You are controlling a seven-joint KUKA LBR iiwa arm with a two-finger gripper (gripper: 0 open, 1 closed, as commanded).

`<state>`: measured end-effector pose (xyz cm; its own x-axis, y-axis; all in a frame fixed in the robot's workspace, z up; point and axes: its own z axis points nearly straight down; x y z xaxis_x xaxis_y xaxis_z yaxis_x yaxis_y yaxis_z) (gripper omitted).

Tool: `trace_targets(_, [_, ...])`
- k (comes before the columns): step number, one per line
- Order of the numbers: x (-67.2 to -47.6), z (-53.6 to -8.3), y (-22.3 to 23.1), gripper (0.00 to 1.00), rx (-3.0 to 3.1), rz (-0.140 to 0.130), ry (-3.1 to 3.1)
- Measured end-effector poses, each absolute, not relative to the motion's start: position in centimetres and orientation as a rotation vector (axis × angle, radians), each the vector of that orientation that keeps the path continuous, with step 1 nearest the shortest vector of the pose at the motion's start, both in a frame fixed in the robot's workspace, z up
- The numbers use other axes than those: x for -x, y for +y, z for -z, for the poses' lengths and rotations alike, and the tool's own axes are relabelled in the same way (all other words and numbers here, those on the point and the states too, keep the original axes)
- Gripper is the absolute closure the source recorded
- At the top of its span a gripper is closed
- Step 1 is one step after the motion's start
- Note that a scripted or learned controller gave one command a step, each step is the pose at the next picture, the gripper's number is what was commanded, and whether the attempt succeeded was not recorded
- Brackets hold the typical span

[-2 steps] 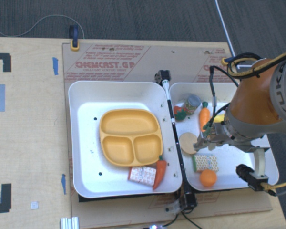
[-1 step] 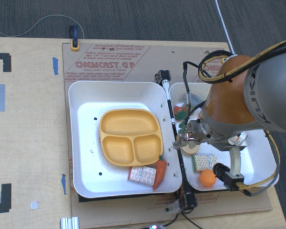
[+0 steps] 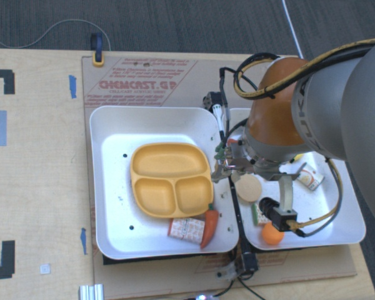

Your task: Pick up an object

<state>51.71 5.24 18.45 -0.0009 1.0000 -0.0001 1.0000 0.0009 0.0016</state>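
Camera view from above: on the far left lies the pale wooden bench (image 3: 37,167), marked with black corner brackets and blue tape. Next comes the left bin (image 3: 106,167), a shallow white tray. Inside it sits a yellow divided plate (image 3: 170,179) with three compartments, flat on the bin floor. Just below the plate's lower right edge lies a small printed carton (image 3: 186,229), and touching it on the right is a toy carrot (image 3: 209,226), tilted, its green top near the plate's corner.

Across the rim between the two trays, the arm (image 3: 281,111) hangs over the right bin (image 3: 347,224) and hides most of that bin's floor. The orange band and grey body cover the upper part; cables loop around it. The gripper (image 3: 249,189) points down near the divider, at the left side of the right bin, but the wrist blocks it, so whether it grasps anything cannot be told. Below it an orange ball (image 3: 272,235) is partly hidden by a black fitting. Farther right, a small white carton (image 3: 310,178) peeks out beside the arm.
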Motion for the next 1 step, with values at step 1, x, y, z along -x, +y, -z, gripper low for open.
trace_targets(1, [-48.15, -19.35, -0.76, 1.00, -2.223, 0.002, 2.222])
